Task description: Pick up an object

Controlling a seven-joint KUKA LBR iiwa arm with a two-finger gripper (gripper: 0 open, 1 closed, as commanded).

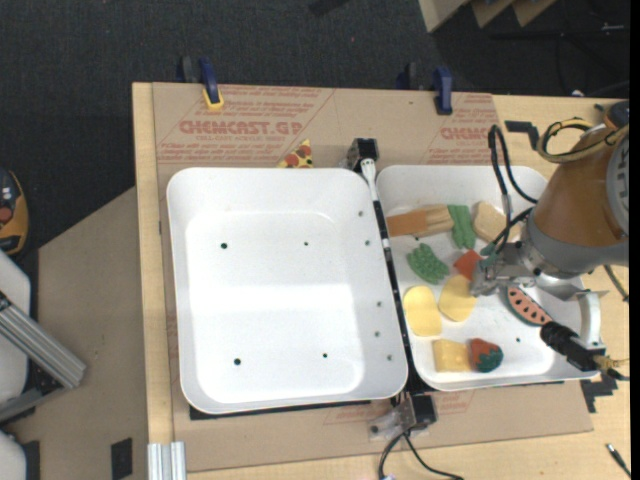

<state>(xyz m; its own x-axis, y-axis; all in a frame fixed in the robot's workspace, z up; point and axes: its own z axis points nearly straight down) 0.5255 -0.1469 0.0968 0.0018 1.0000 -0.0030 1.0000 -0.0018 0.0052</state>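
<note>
The pale yellow rounded toy piece (458, 299) lies in the right white bin (440, 376), just left of and touching the grey two-finger gripper (487, 276), whose finger spread cannot be told. A small red piece (467, 263) sits just above it, a green knobbly toy (429, 263) further left, and a red watermelon slice (526, 307) to its right.

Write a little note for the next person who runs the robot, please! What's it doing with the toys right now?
Gripper: low in the right bin, among the toys; whether it grips anything can't be seen.
Toys, all in the right bin: wooden block, green pieces, two yellow pieces, red and green toy, watermelon slice.
Left bin: no toys.
Done: nothing lifted.
Left: grasp one toy and raise it.
</note>
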